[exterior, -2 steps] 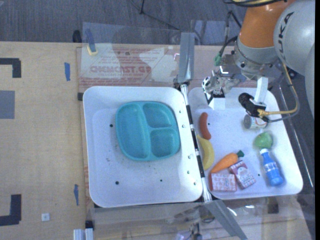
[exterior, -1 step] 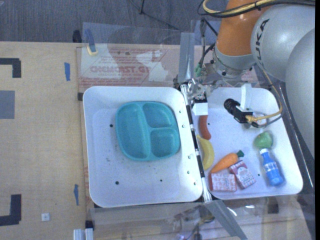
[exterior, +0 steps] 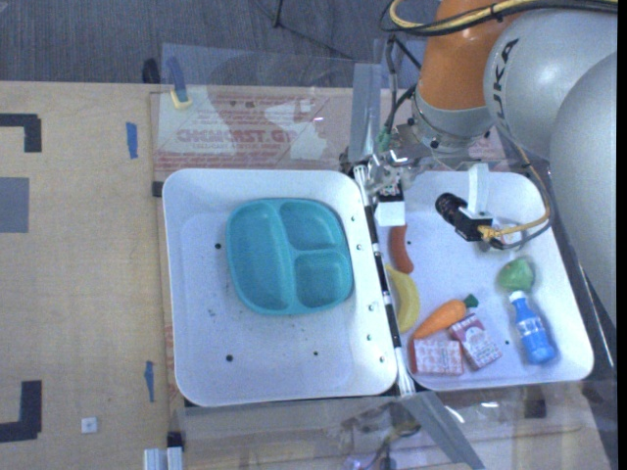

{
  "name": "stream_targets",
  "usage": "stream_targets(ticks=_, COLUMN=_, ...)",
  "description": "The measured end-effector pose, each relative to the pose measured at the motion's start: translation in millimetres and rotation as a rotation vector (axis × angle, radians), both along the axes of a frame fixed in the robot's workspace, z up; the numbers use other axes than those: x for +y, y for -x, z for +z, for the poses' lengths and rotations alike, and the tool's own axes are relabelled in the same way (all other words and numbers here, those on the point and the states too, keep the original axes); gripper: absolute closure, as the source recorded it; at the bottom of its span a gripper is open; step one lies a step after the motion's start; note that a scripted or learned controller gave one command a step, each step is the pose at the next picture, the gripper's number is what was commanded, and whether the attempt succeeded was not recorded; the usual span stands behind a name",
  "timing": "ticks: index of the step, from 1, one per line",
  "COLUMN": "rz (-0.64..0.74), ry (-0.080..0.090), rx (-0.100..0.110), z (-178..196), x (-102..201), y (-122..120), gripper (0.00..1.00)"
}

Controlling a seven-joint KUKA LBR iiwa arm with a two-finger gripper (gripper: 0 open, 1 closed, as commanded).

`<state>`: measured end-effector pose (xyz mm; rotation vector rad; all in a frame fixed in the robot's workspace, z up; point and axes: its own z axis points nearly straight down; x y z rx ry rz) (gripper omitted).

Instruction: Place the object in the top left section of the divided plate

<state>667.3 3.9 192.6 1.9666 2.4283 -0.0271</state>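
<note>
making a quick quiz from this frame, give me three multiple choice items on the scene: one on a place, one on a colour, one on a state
1. Where is the divided plate?
A. left bin
B. right bin
C. on the bench

2. What colour is the bottle?
A. red
B. blue
C. yellow

3. What lies in the plate's sections?
A. a carrot
B. a banana
C. nothing

Answers:
1 A: it lies in the left bin.
2 B: its body is blue, beside the carrot and banana in the right bin.
3 C: all sections show bare teal; the gripper sits over the right bin's edge.

Teal plate (exterior: pixel 289 257), orange carrot (exterior: pixel 441 317), yellow banana (exterior: pixel 406 300), blue bottle (exterior: pixel 532 329).
</note>
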Motion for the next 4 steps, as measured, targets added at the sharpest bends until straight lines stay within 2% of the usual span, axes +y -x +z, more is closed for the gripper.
stream_targets(ticks=2, rz=0.022, ry=0.007, rx=0.000, z=0, x=4, y=0, gripper=1.00)
stream_targets(ticks=3, rz=0.040, ry=-0.012, rx=-0.002, z=1, x=20, y=-1, gripper=0.00)
stream_targets(ticks=4, rz=0.123, ry=-0.001, rx=-0.001, z=-2, x=22, y=-2, gripper=0.00)
